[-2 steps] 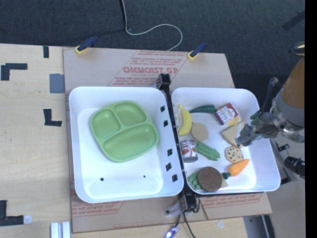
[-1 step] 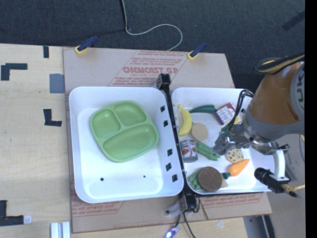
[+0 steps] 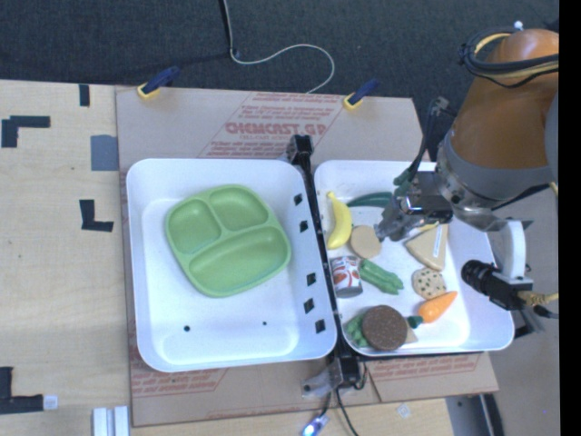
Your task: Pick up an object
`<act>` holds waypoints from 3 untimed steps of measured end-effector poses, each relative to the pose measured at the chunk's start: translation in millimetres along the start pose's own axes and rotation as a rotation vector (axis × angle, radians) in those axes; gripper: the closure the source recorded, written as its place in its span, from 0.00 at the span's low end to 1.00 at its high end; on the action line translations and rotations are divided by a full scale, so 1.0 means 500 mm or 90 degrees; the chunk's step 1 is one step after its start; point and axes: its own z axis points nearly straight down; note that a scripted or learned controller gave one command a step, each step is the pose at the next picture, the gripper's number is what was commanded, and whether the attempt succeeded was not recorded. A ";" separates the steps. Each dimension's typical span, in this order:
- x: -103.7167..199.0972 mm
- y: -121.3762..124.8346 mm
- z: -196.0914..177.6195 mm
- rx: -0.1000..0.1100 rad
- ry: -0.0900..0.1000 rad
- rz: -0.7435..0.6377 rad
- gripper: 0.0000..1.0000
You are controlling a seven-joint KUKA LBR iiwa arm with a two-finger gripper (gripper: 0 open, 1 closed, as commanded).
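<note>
The right bin (image 3: pixel 486 339) holds toy food: a yellow banana (image 3: pixel 339 220), a tan round piece (image 3: pixel 365 242), a small can (image 3: pixel 346 276), a green pod (image 3: pixel 381 277), a cheese wedge (image 3: pixel 428 243), a spotted cracker (image 3: pixel 428 283), an orange carrot (image 3: pixel 437 306) and a brown burger patty (image 3: pixel 385 327). My gripper (image 3: pixel 397 223) hangs low over the bin's middle, just right of the tan piece and left of the cheese wedge. Nothing is visibly between its fingers.
The left bin (image 3: pixel 145 243) holds a green divided plate (image 3: pixel 228 239). A black divider (image 3: pixel 313 243) runs between the bins. A green strip (image 3: pixel 368 200) lies at the back of the right bin. The arm's body covers the right bin's far right corner.
</note>
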 end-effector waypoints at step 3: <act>0.088 0.104 0.031 0.000 0.000 0.007 1.00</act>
